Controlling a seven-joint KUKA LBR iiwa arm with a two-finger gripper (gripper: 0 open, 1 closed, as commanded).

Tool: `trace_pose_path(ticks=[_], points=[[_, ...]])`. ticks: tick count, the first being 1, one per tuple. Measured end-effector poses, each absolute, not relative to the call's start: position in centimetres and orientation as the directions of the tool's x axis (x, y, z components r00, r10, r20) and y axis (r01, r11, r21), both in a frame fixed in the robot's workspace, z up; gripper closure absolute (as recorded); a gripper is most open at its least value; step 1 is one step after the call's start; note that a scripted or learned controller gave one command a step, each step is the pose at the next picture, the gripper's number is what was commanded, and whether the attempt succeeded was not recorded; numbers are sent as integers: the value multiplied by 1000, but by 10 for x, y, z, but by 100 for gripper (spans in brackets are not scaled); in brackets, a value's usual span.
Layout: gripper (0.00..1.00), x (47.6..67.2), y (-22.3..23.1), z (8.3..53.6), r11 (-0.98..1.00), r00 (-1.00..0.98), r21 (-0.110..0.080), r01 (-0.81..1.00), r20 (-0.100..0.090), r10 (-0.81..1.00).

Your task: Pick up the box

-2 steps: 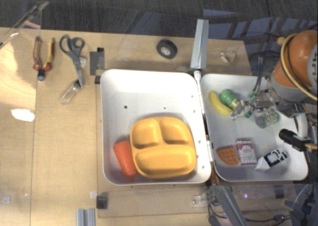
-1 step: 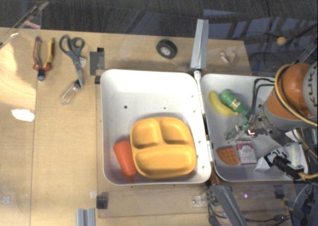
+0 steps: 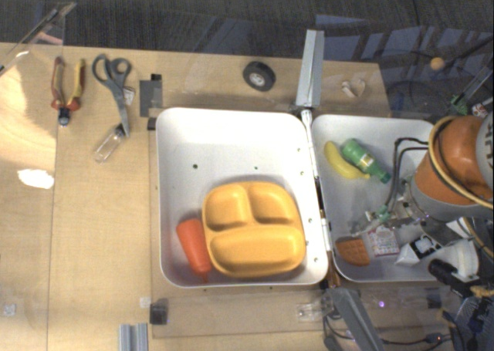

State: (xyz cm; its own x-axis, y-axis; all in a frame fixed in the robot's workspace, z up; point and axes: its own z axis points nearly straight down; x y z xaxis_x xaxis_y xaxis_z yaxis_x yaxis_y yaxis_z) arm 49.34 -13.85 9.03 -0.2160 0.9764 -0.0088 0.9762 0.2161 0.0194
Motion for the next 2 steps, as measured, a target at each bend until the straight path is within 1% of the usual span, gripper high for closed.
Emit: trace_pose_path(ticks=[1,2], points=[[100,497,-139,102,217,-217,28,976,-14,976],[100,541,-113,231,452,-451,7,892,-5,892]])
